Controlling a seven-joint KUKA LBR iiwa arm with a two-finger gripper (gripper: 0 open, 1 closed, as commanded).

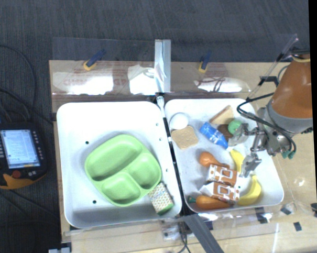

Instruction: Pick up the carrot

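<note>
Tablet-looking pendant sits way off on the left, on the dark floor outside the bench. Next comes the left bin, which has a green divided plate lying flat in the middle and a small patterned box tucked against the plate's near right corner, close to the wall between the bins.

Moving into the right bin, it's pretty crowded. At the far left there's a white round thing with a slice of bread just in front of it. A blue packet and a tan block sit further right, with a green ball beside them. The carrot lies along the near wall of that bin, partly under two orange-and-white cartons. Another orange piece rests just beyond the cartons. A banana curves at the near right.

Gripper hangs over the right side of this bin, above the banana, well apart from the carrot. Honestly can't tell if the claw is spread or pressed together, too blurry.
</note>
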